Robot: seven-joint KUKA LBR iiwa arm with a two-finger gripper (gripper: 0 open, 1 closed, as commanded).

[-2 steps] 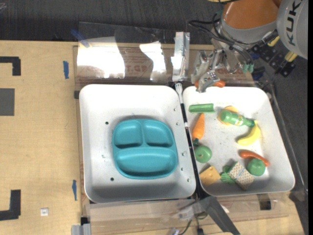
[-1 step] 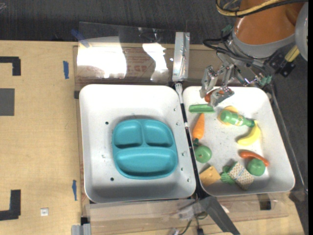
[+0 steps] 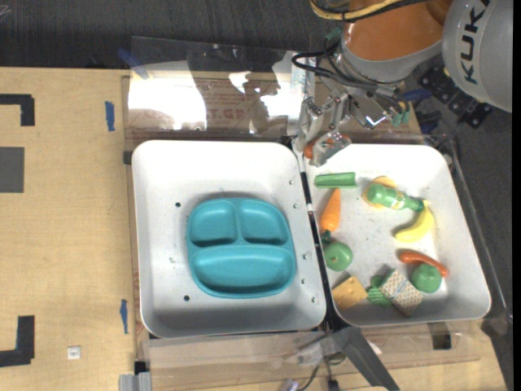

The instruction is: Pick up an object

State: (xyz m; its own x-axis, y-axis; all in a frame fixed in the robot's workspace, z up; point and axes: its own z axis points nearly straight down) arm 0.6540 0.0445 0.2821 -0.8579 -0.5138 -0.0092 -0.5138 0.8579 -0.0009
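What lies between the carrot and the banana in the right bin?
In the camera view, bare white bin floor lies between the carrot and the banana.

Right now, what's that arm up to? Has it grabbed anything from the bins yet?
Gripper hovering over right bin's top-left corner, nothing seen held. Nearest item: green stick, just below it. Carrot and banana lie loose. Blue tray in left bin.

Lighting: bright, even, overhead. Glare: strong white patches on clear plastic sheet [image 3: 212, 88] behind bins. Shadows soft. Focus slightly soft throughout.
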